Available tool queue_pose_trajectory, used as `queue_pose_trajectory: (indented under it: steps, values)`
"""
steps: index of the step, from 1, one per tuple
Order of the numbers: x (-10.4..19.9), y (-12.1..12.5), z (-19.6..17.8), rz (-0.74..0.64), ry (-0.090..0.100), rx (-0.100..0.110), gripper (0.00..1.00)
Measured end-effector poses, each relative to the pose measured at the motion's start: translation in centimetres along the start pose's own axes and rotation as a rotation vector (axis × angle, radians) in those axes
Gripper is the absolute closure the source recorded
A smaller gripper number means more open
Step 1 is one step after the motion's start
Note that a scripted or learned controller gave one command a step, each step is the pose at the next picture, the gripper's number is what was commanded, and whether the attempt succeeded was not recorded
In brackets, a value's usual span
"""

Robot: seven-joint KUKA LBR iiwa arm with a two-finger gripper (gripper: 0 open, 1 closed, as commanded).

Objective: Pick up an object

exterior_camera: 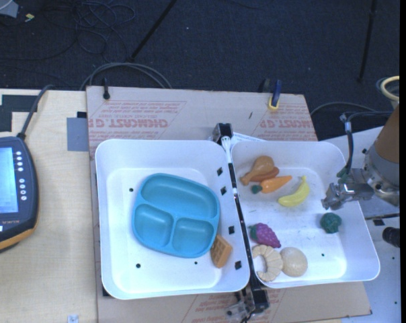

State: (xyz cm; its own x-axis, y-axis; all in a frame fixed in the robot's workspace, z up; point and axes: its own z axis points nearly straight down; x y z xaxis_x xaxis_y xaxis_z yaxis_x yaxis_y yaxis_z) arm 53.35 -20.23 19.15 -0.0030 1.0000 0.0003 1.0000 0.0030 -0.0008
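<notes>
My gripper (335, 196) hangs over the right side of the right bin (354, 264), the arm coming in from the right edge. Just below it in the view lies a dark green broccoli piece (331, 223). A yellow banana (294, 193) lies to the gripper's left. Further left are an orange carrot (275, 184) and a brown drumstick (258, 169). Purple grapes (265, 234), a scalloped beige piece (267, 262) and a pale round ball (293, 262) sit at the bin's front. I see nothing held in the gripper.
The left bin (115, 261) holds a blue divided plate (176, 214) and a tan waffle piece (221, 251) beside the divider. A teach pendant (8, 187) rests on the bench at far left. Cardboard (163, 116) lies under both bins.
</notes>
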Motion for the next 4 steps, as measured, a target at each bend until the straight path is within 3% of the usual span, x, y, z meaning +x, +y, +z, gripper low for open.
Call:
queue_pose_trajectory:
  steps: [1, 2, 3, 4]
  values:
    - [8.1, 9.2, -2.3, -0.005, 0.000, -0.006, 1.00]
    - [11.8, 3.9, -18.2, -0.001, 0.000, -0.006, 1.00]
    - [13.4, 11.3, -8.7, -0.002, 0.000, 0.002, 1.00]
    - [4.8, 10.9, 2.3, 0.007, -0.001, 0.005, 1.00]
